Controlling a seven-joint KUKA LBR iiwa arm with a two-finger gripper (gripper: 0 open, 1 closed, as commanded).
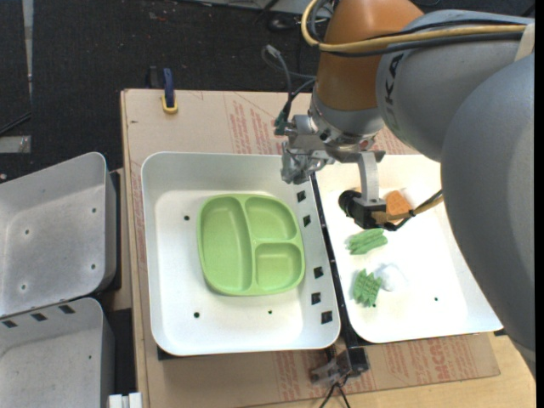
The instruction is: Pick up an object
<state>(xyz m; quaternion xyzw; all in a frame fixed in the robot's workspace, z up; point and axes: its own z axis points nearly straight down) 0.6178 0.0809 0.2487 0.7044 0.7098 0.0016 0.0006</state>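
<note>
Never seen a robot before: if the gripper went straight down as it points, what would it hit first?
Likely the far right corner of the left bin, by the rim between the bins, short of the green plate. The gripper hangs above there, though depth is unclear.

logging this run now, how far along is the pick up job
Done: nothing lifted yet. The green plate lies flat in the left bin; two green pieces and an orange piece lie in the right bin. In hand: the gripper hovers by the left bin's far right corner, near the plate. Left: the grasp and lift.
</note>
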